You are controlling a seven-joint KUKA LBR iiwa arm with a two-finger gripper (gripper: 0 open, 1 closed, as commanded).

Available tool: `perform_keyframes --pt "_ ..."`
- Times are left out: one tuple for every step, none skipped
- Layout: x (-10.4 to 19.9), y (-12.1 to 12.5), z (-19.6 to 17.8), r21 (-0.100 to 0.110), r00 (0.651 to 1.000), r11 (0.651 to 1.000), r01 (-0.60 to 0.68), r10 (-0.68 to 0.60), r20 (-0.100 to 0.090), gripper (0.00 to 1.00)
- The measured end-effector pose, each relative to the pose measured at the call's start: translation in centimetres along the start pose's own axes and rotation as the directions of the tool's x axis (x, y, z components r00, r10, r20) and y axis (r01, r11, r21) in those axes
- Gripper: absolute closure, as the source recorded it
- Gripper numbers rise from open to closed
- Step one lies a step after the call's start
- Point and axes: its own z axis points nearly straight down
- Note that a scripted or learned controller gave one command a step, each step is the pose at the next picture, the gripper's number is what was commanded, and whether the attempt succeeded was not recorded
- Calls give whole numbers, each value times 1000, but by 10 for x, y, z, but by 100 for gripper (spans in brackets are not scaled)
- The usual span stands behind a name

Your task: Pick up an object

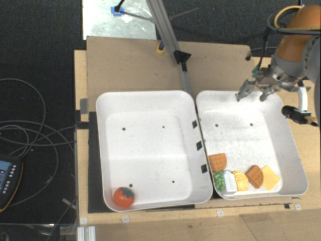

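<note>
My gripper hangs over the far edge of the right bin, open, its two fingers spread apart with nothing between them. Along that bin's near edge lies a cluster of small toy foods: an orange waffle piece, a green vegetable, a white bottle, a yellow corn piece, a brown waffle and a yellow cheese block. A red tomato sits in the near left corner of the left bin. All of these lie well away from the gripper.
A grey tripod leg slants down across the brown board to the gap between the bins. Black clips mark the seam where the bins meet. Cables and a pendant lie on the floor at the left.
</note>
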Motion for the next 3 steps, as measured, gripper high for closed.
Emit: perform_keyframes --pt "-8 1 45 -1 1000 1000 -3 3 1 0" --pt "-8 1 71 4 1000 1000 -1 1 1 0" --pt "-9 2 59 -1 1000 1000 2 -2 3 100"
